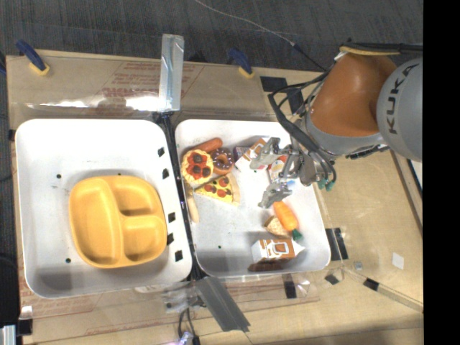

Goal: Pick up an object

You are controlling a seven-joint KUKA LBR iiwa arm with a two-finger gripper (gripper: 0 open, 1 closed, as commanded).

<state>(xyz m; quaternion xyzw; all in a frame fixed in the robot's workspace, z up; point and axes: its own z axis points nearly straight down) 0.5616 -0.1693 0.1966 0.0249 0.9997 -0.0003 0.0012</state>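
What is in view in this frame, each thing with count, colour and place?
shallow white plastic bins: 2, white, side by side on the bench
yellow divided plastic tray: 1, yellow, in the left bin
round toy pizza: 1, red and tan, right bin, upper left
toy pizza slice: 1, yellow and red, just below the round pizza
toy sausage: 1, red-brown, above the round pizza
toy chocolate doughnut: 1, brown, right of the round pizza
toy carrot: 1, orange, right bin, lower right
small carton: 1, white and brown, near the right bin's front wall
blue clamps: 2, blue, along the bench's far edge
gripper: 1, metal, over the right bin above the carrot
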